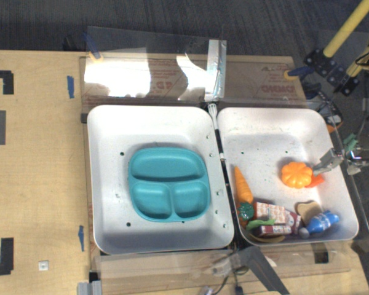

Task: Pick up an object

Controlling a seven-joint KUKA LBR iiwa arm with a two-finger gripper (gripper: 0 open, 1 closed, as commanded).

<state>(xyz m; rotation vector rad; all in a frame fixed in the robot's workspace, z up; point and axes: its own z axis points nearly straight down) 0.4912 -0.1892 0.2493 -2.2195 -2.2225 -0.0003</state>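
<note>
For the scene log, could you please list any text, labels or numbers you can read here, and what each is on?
Nothing here is legible.
Cardboard sheet behind the bins: reddish printed lettering, too blurred and washed by glare to read.
Small carton in the right bin: printed packaging, too small to read.

teal tray [168,184]; white bins [104,134]; orange pumpkin [296,174], orange carrot [243,187]

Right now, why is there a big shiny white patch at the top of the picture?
In the camera view, that is glare: light bouncing off the clear sheet standing behind the bins washes it out white. The bins look bright too, with soft shadows along their walls. The toys, like the pumpkin, look slightly blurry.
</note>
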